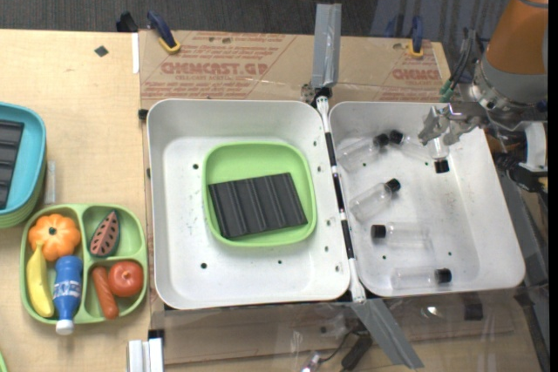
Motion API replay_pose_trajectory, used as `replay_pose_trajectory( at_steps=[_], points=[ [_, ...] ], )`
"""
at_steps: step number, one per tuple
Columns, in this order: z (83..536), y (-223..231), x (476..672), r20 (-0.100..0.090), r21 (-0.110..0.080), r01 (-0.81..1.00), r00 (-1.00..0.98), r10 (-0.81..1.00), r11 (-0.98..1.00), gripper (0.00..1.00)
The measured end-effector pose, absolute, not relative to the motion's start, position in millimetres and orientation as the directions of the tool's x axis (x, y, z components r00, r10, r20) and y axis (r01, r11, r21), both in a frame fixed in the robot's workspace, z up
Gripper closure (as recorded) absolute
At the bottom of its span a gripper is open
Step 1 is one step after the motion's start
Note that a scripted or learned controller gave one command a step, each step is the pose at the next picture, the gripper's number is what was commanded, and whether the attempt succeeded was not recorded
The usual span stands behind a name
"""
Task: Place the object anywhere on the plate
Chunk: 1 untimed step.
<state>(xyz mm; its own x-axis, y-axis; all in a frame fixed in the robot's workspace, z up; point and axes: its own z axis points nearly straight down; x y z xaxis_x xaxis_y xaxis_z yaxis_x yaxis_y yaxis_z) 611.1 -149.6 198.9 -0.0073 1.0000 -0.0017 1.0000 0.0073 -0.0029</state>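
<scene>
**End effector over the right bin, plate waiting in the left**

End effector (pixel 438 133) hangs at the upper right of the frame, over the far right part of the right bin (pixel 488 213); whether it is released or clenched cannot be told from this slant. A small black-capped piece sits just below it at (pixel 440 165), but nothing clearly shows it gripped.

Scattered across the right bin are several clear vials with black caps (pixel 380 194), nearly transparent against the white floor, so mostly their dark caps stand out. One lies near the upper middle, others toward the centre and the lower right.

Left of the divider, the left bin (pixel 174 187) holds the green plate (pixel 258 159), square with rounded corners, carrying a dark ribbed slab (pixel 259 204). On the table (pixel 78 100) at lower left sits a green tray of toy food (pixel 83 261).
</scene>
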Motion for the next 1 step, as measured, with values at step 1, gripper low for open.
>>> replay_pose_trajectory(
  at_steps=[1],
  points=[
    [199.0, -149.7, 611.1, -0.002, -0.003, 1.000, -0.007, 1.000, 0.007, 0.00]
  ],
)
